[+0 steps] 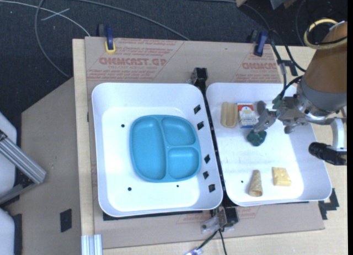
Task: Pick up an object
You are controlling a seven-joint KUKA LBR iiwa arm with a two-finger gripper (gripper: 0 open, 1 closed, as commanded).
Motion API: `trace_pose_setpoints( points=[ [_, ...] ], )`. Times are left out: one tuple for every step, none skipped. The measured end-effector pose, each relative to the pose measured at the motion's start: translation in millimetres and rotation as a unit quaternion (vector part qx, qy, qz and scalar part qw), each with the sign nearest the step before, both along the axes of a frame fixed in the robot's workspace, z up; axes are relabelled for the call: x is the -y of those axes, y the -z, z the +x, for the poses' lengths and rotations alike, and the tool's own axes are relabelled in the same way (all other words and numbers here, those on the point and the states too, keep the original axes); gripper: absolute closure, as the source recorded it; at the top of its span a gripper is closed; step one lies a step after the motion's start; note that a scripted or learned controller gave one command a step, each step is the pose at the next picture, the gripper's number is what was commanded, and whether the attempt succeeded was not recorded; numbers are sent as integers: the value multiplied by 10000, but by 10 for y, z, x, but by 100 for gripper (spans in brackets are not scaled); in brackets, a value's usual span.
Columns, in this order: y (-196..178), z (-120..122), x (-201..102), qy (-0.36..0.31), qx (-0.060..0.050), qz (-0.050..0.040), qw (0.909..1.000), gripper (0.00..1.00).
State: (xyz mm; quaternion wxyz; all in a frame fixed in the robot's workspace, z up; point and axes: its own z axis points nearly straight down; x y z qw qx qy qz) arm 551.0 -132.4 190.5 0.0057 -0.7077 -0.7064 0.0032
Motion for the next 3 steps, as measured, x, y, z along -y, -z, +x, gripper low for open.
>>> trace_pose_setpoints(
  points=[
    [-56, 28, -1, -13, 57, -9, 10000, 0],
    [543, -61, -20, -7, 23, -2, 10000, 0],
    [1075, -76, -29, -9, 25, -3, 10000, 0]
  ],
)
